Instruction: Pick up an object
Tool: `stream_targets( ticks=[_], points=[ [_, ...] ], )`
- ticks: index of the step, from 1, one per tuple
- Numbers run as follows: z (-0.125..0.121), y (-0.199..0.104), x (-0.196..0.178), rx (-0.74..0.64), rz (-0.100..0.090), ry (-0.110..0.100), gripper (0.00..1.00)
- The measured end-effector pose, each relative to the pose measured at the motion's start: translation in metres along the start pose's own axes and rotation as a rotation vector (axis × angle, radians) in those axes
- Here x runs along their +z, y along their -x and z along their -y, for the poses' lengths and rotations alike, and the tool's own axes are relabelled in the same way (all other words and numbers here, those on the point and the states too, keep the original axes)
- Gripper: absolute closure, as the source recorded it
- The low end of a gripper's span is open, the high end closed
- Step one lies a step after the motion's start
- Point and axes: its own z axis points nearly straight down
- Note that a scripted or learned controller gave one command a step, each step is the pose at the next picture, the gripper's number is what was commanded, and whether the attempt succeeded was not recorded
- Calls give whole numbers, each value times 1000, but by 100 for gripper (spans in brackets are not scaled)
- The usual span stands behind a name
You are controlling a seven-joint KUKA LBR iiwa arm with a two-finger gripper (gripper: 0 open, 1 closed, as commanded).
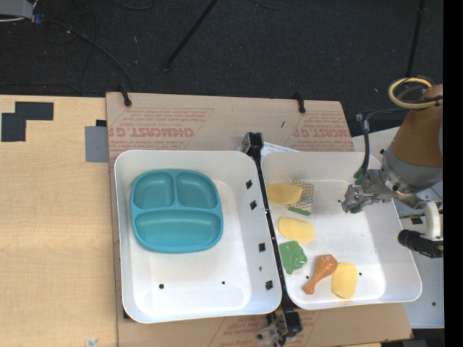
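Pincer (352,199): over the right bin (394,284); cannot tell its state.
Yellow pieces (284,194): to its left.
Drumstick (319,272): below-left.

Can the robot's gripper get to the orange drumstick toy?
Probably yes. The gripper hangs over the right bin, and the orange drumstick lies in that bin with nothing on top of it. A yellow piece touches it.
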Motion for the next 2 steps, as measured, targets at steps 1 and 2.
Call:
stream_targets(
  ticks=[1,2],
  points=[
    [8,-2,-58,0,0,0,100],
    [7,-3,-121,-1,1,3,100]
  ],
)
